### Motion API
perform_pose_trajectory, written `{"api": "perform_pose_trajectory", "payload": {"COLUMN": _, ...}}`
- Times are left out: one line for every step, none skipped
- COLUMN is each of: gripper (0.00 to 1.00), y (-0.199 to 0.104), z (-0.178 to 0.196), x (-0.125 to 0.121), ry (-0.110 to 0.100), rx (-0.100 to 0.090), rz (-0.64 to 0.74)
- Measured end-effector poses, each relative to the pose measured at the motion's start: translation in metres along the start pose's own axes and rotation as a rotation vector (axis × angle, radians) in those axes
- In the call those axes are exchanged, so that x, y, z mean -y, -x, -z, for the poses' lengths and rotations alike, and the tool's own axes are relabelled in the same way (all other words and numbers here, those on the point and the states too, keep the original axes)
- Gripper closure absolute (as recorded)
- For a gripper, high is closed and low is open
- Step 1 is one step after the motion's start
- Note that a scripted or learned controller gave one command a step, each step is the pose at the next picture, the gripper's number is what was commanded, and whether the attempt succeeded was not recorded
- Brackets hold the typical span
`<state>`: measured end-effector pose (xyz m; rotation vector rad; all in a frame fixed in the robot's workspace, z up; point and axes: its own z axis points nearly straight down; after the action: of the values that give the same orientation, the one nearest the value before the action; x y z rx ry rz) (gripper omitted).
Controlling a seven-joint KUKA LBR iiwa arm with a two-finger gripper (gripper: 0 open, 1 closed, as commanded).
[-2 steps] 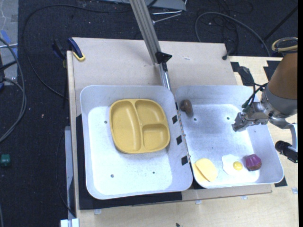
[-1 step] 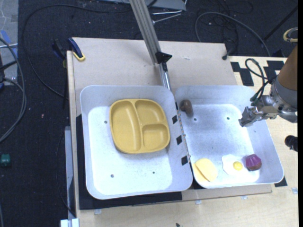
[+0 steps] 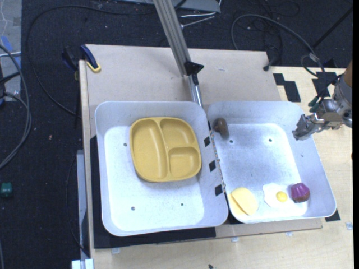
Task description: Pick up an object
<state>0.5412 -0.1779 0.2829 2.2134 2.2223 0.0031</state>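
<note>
Fingers point(image 3: 303, 129) | over right bin's point(image 3: 263, 150) right rim | nothing held

The right bin point(image 3: 314, 150) has a wide bare floor across its middle and far side. Its clutter sits along the near edge: a yellow wedge point(image 3: 244, 200), a fried egg toy point(image 3: 277, 195) and a purple piece point(image 3: 300, 192), close together in a row. A small brown lump point(image 3: 221, 126) sits at the far left corner, hard by the wall between the bins. The claw point(image 3: 305, 129) hangs over the right rim, with open floor to its left.

In the left bin point(image 3: 112, 167), a yellow divided plate point(image 3: 166, 149) takes up the far centre. The near half of that floor lies bare.

A slanted metal pole point(image 3: 175, 32) crosses the desk point(image 3: 140, 77) behind the bins.
</note>
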Motion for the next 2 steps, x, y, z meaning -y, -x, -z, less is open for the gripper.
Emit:
{"api": "perform_pose_trajectory", "payload": {"gripper": 1.0, "y": -0.052, "z": -0.016, "x": 0.0, "ry": -0.006, "rx": -0.003, "rz": 0.003}}
{"api": "perform_pose_trajectory", "payload": {"gripper": 1.0, "y": -0.103, "z": -0.014, "x": 0.008, "ry": -0.006, "rx": -0.003, "rz": 0.003}}
